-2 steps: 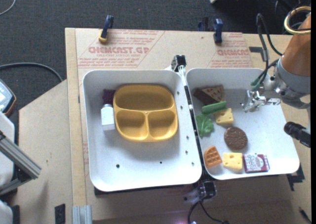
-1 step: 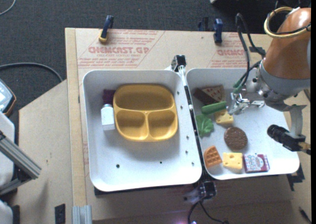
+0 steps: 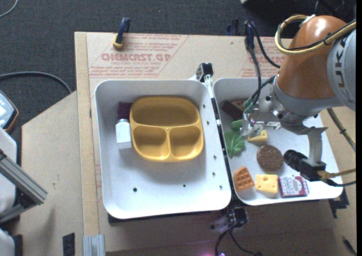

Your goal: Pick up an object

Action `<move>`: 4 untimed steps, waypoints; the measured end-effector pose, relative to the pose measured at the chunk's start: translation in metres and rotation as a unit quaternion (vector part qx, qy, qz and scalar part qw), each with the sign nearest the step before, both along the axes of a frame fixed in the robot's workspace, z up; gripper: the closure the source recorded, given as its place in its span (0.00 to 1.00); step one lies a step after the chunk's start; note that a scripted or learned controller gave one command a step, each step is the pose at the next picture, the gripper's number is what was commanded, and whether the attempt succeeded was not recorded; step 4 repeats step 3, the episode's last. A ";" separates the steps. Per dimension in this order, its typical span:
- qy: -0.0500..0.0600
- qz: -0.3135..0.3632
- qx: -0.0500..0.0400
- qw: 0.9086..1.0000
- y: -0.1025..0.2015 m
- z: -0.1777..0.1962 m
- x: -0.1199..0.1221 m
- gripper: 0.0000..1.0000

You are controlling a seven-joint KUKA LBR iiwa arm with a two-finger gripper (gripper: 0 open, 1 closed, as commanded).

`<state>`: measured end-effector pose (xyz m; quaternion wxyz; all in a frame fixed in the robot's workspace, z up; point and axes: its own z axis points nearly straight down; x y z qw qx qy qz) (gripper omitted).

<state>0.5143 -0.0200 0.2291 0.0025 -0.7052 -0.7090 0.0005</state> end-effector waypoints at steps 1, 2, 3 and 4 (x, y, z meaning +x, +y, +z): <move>-0.003 0.000 -0.001 1.000 0.049 0.003 0.011 1.00; -0.001 -0.001 -0.001 1.000 0.091 -0.002 0.002 1.00; 0.001 -0.003 -0.001 1.000 0.094 -0.014 0.003 1.00; 0.001 -0.003 -0.001 1.000 0.094 -0.014 0.003 1.00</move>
